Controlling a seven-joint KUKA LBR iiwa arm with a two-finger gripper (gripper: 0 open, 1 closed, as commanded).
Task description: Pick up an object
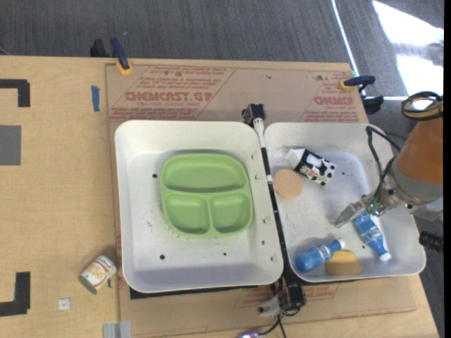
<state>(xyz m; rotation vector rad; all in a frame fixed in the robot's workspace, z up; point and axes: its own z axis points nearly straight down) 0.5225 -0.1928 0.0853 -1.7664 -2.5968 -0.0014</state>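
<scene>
A: Objects are seen lying in the right bin (416, 259): a blue-and-white tube (371, 236) at the lower right, a blue bottle (315, 255) along the near wall, and a yellow lump (343, 263) just beside the bottle's cap end.

B: What else is found in that bin?

A: A round tan disc (287, 184) is placed near the divider, and a black-and-white packet (311, 166) is set just above and to its right.

B: How is the arm posed?

A: The arm (423, 157) is brought in from the right edge of the frame, its orange band seen over the bin's right wall. The gripper (366, 208) is lowered over the right part of the bin, just at the upper end of the tube, with a grey metal finger (345, 215) slanted toward the lower left.

B: Are the fingers apart or together?

A: That cannot be told; the tips are too small and blurred. Nothing is seen between them.

B: And the left bin (134, 189)?

A: A green divided plate (206, 193) is laid at its middle. A small carton (97, 272) is left on the bench at the lower left of the frame.
</scene>
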